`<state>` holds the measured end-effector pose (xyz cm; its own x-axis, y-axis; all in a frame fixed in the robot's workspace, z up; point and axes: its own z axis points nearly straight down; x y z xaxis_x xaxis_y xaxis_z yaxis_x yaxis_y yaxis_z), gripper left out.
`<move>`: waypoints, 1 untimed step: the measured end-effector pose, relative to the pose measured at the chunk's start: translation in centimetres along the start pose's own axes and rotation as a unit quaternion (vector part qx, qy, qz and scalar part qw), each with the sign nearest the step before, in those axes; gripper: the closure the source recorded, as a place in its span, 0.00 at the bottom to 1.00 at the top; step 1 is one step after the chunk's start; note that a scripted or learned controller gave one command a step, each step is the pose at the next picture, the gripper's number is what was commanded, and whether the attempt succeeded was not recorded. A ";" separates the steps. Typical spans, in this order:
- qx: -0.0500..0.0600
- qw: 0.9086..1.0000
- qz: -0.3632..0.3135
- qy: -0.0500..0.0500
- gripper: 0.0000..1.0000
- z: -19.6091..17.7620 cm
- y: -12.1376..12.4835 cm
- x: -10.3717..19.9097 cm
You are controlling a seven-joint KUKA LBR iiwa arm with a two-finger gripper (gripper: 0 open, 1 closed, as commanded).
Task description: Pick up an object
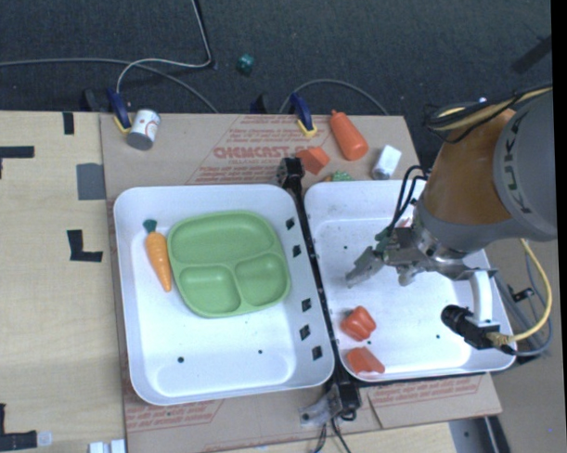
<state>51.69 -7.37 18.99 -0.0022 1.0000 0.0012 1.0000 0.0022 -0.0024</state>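
Right bin point(455, 359): two orange toy pieces lie near its 7 o'clock corner, upper piece point(358, 322), lower piece point(365, 360). Pincer point(385, 264) hovers at 1 o'clock from upper piece, well apart. Fingers seen spread, nothing held or touched. Best approach judged: pincer centred over upper piece, lowered straight, closed across narrow side.

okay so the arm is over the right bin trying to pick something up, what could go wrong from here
1. The pincer hangs above bare bin floor, apart from the two orange toys near the front wall, so closing here would likely catch nothing.
2. Those toys lie close to the right bin front rim and the divider; reaching for them could knock a finger against the wall.
3. The two toys sit close together, so a grab might nudge one away.
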 end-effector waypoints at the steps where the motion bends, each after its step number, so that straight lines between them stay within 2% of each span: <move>1: -0.001 1.000 0.001 0.000 0.00 10.4 -3.2 -2.0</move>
<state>48.43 -9.32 8.59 -0.0007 1.0000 0.0015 1.0000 0.0007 0.0006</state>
